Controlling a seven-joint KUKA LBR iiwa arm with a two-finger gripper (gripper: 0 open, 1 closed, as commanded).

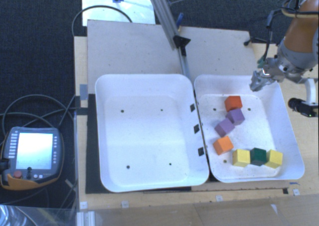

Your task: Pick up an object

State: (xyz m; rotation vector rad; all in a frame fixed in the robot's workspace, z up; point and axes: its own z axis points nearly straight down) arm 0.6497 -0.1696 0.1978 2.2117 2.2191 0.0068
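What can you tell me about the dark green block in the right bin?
The dark green block is a small cube, matte, maybe painted wood. It sits flat on the floor of the right bin near its front edge, slightly turned. It is the middle of a row of three, pressed between two yellow blocks, one to its left and one to its right. The gripper is far off, over the bin's back rim.

No readable text anywhere (the handheld pendant's (31,157) screen shows blank).
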